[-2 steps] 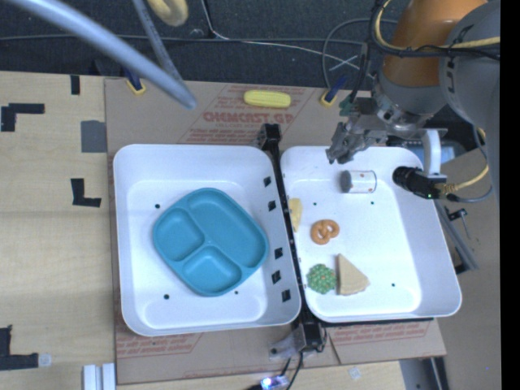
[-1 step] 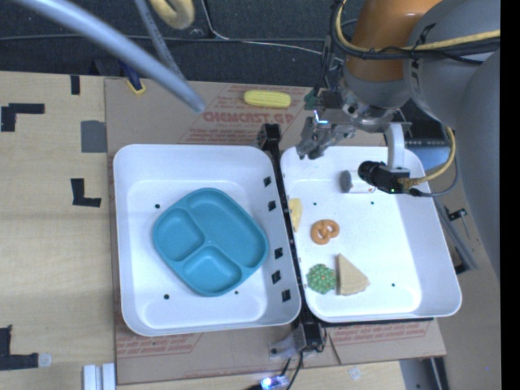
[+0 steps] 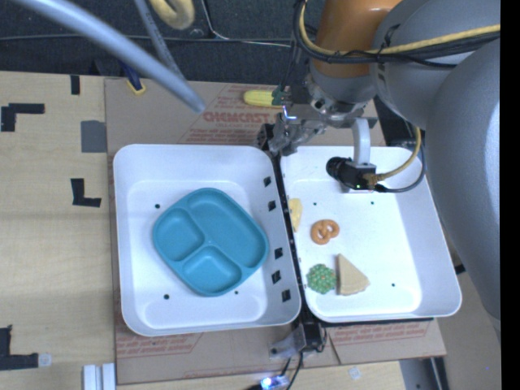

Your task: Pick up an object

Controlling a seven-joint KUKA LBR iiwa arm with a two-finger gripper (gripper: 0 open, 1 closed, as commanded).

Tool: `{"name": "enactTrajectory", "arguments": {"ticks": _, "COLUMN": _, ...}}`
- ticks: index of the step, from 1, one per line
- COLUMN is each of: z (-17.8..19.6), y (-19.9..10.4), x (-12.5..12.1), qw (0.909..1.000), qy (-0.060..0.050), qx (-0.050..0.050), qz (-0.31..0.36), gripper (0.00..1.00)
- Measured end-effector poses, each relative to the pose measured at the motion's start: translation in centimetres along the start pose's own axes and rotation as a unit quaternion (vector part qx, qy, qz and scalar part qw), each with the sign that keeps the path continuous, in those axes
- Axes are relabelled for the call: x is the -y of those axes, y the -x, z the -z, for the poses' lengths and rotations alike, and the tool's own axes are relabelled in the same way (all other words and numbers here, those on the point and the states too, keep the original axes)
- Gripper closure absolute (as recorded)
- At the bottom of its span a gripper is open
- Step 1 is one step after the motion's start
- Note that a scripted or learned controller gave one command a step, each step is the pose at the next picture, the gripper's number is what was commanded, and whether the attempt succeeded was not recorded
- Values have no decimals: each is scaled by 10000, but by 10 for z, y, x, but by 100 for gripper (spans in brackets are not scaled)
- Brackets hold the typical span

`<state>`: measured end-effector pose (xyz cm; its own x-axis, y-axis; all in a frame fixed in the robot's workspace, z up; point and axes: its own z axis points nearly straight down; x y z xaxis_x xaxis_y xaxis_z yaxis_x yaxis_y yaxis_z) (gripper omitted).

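From the camera view, the arm is reaching in from the right and its gripper is hanging over the far end of the wall where the two bins meet. How the gripper is set I cannot tell, since the metal there is too small and cluttered; nothing is showing in it.

The candidates are all lying in the right bin, bunched towards its near-left corner. A pretzel is sitting nearest the bin's middle. A green ball is resting by the near edge, touching or almost touching a tan wedge. A pale yellow piece is leaning against the left wall. The left bin is carrying a blue divided plate.

The risks, as I judge them: a descent from where the gripper is hanging is likely to strike the shared wall (it is well apart from every item). The ball and wedge are crowding each other, so a close could nudge one away. The pretzel and the yellow piece are lying low and may slip out.
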<state>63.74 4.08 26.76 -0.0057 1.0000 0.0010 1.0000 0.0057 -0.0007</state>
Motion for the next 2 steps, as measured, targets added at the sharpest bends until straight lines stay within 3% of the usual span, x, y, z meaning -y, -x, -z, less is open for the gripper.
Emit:
{"name": "enactTrajectory", "arguments": {"ticks": 1, "z": -24, "y": -53, "x": -5, "qw": 10000, "qy": -14, "qx": 6, "qz": -1, "gripper": 100}}
{"name": "enactTrajectory", "arguments": {"ticks": 2, "z": -22, "y": -51, "x": -6, "qw": 10000, "qy": -7, "qx": 9, "qz": -15, "gripper": 0}}
